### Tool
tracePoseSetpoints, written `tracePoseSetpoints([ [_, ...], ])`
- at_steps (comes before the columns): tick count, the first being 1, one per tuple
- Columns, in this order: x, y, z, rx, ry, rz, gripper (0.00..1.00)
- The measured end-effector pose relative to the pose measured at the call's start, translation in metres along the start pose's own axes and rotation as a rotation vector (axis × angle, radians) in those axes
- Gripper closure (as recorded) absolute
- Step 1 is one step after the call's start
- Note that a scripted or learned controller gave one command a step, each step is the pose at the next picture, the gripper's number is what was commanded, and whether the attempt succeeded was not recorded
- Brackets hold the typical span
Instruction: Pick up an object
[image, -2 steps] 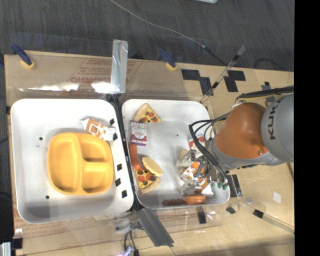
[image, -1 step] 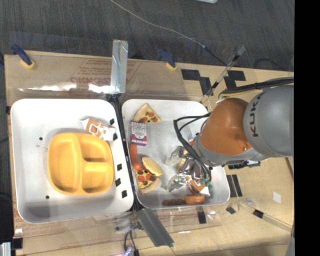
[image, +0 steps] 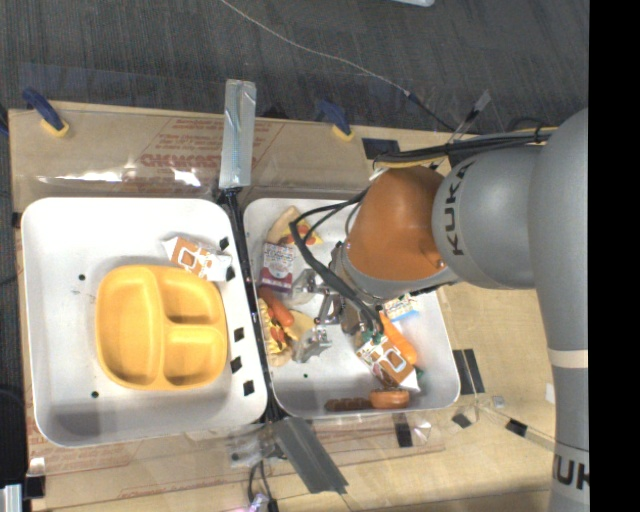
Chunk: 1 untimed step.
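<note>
1. A tan surface (image: 500, 405) with dark carpet beyond its far edge.
2. Two white bins sit on it, touching: the left bin (image: 45, 300) and the right bin (image: 440, 375).
3. Clear plastic sheeting (image: 130, 150) lies behind them, held by blue clamps (image: 45, 112).

Left bin (image: 45, 300) mostly taken up by a yellow divided tray (image: 160, 325) at its centre, with a small orange-and-white packet (image: 195, 260) touching the tray's far edge; open floor along the near edge and left wall. Right bin (image: 440, 385) crowded: arm (image: 480, 220) overhanging the far right part, clutter (image: 285, 300) lining the left wall, a sausage (image: 365, 402) along the near edge; small bare patch near the middle of the near half
</note>
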<state>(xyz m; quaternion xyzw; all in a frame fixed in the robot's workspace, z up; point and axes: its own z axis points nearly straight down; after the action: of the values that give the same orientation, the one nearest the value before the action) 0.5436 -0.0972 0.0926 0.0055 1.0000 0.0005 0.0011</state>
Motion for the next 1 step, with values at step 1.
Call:
tracePoseSetpoints([
  [1,-0.0187,-0.0057,-0.0002,0.001,-0.001,-0.172,0.00],
])
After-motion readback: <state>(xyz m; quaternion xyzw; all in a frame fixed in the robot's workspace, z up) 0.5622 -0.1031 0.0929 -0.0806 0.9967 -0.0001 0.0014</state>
